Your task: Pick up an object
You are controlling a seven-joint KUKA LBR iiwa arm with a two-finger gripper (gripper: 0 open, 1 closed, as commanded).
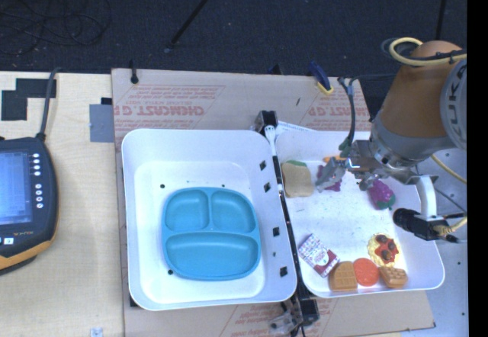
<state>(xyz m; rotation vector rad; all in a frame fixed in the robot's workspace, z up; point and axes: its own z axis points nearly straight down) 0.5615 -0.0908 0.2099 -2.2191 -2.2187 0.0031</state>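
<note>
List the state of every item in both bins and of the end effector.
blue divided plate: flat in the left bin, compartments bare
tan sponge: lying in the right bin by the divider
end effector: low over the right bin, beside the sponge
purple toy: lying loose
red packet: lying flat
orange pieces: clustered at the near edge

Grey-and-orange arm (415,110) reaching over the right bin (427,276), gripper (333,173) low just right of a tan sponge-like block (296,178), purple toy (380,193) further right, red-white packet (316,254) and waffle-like toys (345,276) toward the bin's near edge, blue divided plate (210,233) in the left bin (145,175).
</note>
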